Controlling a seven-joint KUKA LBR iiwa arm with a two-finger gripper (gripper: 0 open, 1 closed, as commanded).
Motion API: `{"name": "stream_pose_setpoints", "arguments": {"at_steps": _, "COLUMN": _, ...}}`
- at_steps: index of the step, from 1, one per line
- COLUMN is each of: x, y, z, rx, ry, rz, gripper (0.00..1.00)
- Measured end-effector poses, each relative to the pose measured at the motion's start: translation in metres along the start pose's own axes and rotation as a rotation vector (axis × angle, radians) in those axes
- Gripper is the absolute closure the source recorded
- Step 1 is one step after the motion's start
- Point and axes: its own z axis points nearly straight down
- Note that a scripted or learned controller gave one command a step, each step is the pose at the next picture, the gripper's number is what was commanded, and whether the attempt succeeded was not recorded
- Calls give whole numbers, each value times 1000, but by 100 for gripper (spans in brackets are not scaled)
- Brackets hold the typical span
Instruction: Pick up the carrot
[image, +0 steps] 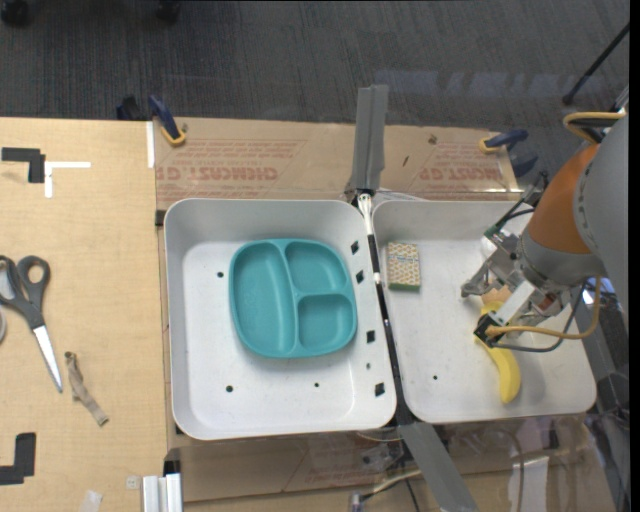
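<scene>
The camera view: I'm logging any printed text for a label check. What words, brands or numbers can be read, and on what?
Brown cardboard sheet behind the white bins: red print that appears reversed, too blurred to quote with certainty.
Small patterned box in the right white bin: print too small to read.
Nothing else carries readable text.

Grey rounded arm (610, 190), orange band (560, 215) above wrist; silver-grey wrist housing; black and yellow cables looping beside metal gripper (490, 300).
</scene>
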Motion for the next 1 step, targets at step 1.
{"name": "stream_pose_setpoints", "arguments": {"at_steps": 1, "x": -1, "y": 0, "z": -9, "rx": 2, "ry": -2, "rz": 0, "gripper": 100}}
